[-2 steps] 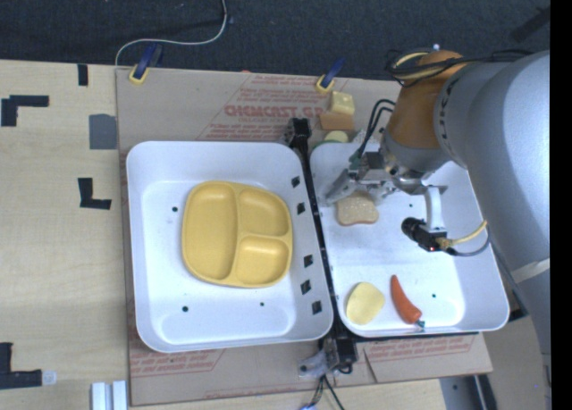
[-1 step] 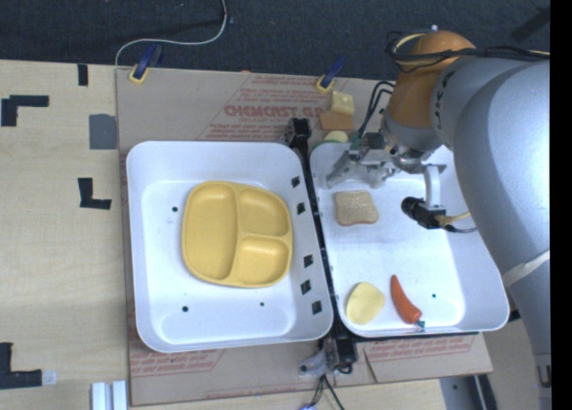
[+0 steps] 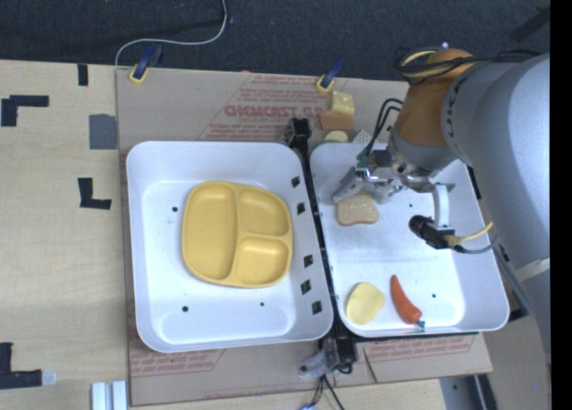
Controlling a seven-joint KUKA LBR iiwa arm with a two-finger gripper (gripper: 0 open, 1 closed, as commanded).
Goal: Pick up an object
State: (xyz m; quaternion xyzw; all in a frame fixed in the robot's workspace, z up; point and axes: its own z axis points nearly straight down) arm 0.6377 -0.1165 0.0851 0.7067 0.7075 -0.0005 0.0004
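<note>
- Orange-red and narrow, the toy pepper (image 3: 405, 300) lies near the front edge of the right bin (image 3: 474, 314), just beside a pale yellow round piece (image 3: 365, 303). Both sit close to the bin's front wall, so if I went for either, a finger could strike that wall before it closed.
- Mid-bin, the tan bread-like piece (image 3: 357, 212) is what I judge to be my target. It lies flat on the bin floor near the divider between the two bins.
- My claw (image 3: 368, 179) sits just behind that piece, toward the bin's back-left corner. I cannot tell whether my fingers are spread or together, and nothing is visibly held between them.
- The risks I see: the piece is low and flat, so my fingertips may skate over it or nudge it toward the divider instead of gripping it. Coming down off-centre, I would close on air.
- A cable (image 3: 465, 239) hangs off my wrist over the bin and could drag across things.
- In the left bin (image 3: 143, 221) lies a yellow divided plate (image 3: 237, 232).
- Beyond the right bin's back edge, small blocks (image 3: 338, 113) rest on the cardboard-covered worktop (image 3: 179, 104), close enough that a wide swing could knock them.
</note>
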